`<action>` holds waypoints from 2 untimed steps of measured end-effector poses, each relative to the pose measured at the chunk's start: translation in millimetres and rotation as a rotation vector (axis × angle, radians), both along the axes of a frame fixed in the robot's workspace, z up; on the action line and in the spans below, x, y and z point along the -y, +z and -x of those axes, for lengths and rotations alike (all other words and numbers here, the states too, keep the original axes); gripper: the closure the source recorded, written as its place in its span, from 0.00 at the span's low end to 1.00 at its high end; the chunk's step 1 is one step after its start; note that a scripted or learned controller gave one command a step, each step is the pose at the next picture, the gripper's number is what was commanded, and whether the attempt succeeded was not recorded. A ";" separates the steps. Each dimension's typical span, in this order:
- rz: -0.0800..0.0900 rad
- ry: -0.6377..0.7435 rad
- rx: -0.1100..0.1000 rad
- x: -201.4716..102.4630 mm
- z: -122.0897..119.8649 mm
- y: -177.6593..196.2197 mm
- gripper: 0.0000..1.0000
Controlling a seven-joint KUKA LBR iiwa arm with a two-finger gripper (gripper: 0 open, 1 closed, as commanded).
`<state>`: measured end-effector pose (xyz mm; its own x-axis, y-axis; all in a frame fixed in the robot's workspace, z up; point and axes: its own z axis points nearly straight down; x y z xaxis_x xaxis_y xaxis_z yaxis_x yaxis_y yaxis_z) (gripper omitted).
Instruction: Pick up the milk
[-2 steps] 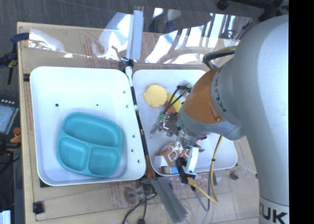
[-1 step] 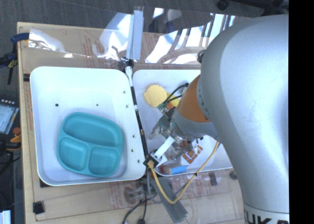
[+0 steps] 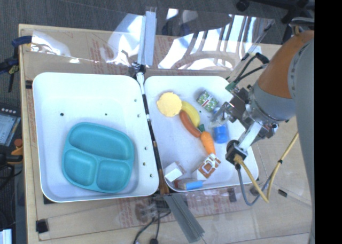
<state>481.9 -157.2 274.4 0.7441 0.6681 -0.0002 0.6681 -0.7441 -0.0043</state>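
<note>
The gripper (image 3: 222, 116) hangs low over the right bin (image 3: 235, 180) at its right side, the wrist coming in from the right; whether the fingers are apart or together cannot be told, since the wrist hardware and a blue object (image 3: 220, 133) crowd that spot. Nothing is visibly held. The likeliest milk is the small carton (image 3: 209, 167) with a white top and brown-and-white sides, lying on the bin floor toward the near edge. It sits below the gripper in the camera view, slightly to the left and nearer the camera, apart from it, with the carrot (image 3: 207, 141) between the two. The carton's long axis appears to run diagonally, up-right to down-left. Judgement: the coming move is a short traverse toward the near edge, past the carrot, with the fingers set across that diagonal.
</note>
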 end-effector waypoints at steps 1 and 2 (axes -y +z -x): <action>-0.001 0.104 -0.004 42.9 7.0 -116.0 0.00; 0.001 0.444 0.002 45.0 -35.5 79.3 0.00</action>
